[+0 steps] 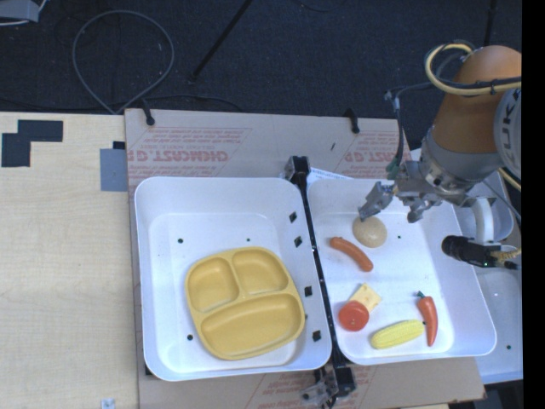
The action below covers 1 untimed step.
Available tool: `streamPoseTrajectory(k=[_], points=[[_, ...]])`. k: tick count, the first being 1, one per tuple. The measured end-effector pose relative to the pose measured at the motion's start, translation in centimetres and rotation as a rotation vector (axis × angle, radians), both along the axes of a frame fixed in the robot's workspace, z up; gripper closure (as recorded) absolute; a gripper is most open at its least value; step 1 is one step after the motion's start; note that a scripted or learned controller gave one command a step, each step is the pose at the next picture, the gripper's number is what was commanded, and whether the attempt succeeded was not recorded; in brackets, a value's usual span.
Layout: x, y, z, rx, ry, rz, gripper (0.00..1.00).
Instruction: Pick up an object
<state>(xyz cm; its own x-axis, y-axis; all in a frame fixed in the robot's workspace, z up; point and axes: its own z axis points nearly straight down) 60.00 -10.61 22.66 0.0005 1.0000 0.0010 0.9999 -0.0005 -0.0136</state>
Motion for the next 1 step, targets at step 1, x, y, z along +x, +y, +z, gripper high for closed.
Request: streamPoseTrajectory(k=[1], points=[[0.25, -0.01, 0.65, -0.001, -0.012, 0.001, 0.00]])
